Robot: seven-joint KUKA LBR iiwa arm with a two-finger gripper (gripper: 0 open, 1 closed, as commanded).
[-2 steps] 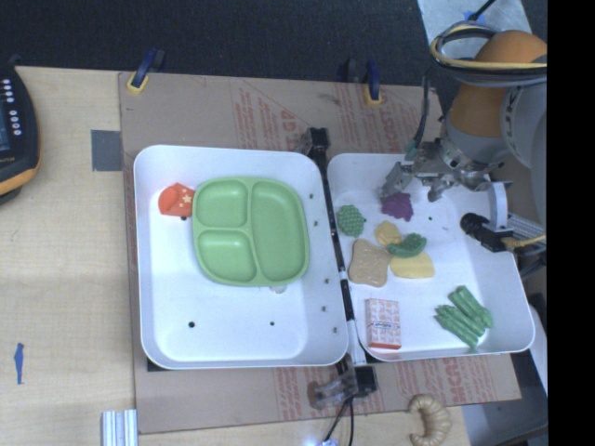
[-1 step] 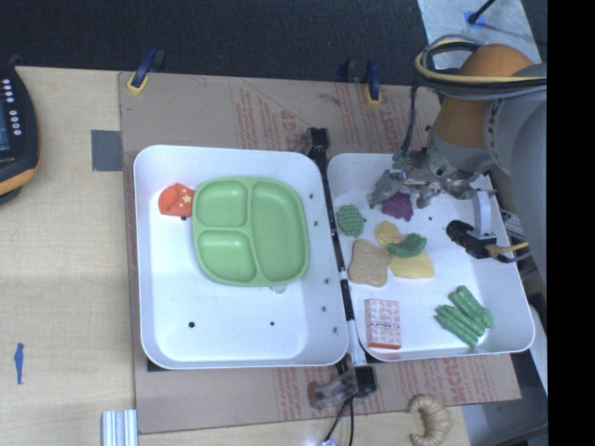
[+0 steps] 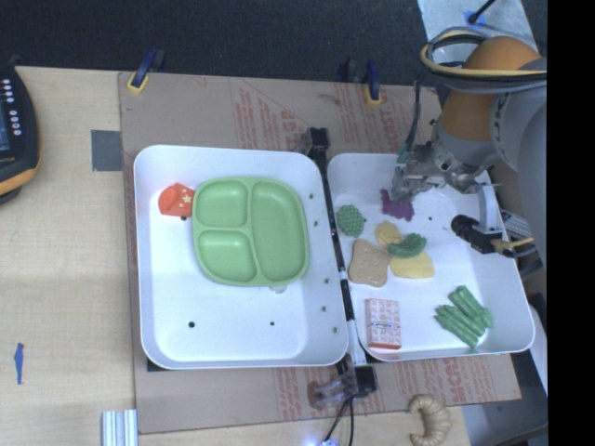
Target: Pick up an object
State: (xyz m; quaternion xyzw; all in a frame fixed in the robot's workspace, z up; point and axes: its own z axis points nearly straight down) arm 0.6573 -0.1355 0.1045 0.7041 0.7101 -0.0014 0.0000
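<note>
The gripper (image 3: 405, 186) hangs over the purple toy (image 3: 398, 206) at the upper right of the frame; I cannot tell its grip; the toy looks small and light; pinch its middle.

A pale wood bench (image 3: 56, 277) carries a brown cardboard sheet (image 3: 232, 110), held at its far edge by clamps (image 3: 144, 68). Beyond lies dark carpet (image 3: 232, 17). Grey tape (image 3: 105, 150) sits on the wood.

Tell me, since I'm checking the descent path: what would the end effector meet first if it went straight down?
Probably the purple toy, lying just below the end effector in the right bin; height above it is unclear.
</note>
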